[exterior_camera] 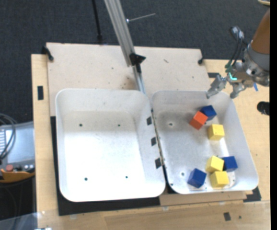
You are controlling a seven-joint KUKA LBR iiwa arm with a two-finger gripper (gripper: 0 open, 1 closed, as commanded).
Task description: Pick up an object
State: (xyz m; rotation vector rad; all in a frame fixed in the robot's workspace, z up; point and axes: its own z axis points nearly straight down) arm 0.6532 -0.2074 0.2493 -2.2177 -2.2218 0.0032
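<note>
White right bin [177,107]: blocks [215,147] crowd right edge.

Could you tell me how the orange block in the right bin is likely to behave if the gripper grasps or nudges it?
The orange block looks like a small rigid cube, so it should probably hold its shape and slide rather than roll. It touches a blue block, so a nudge would likely shift both. The gripper sits above the right bin at its far edge.
</note>
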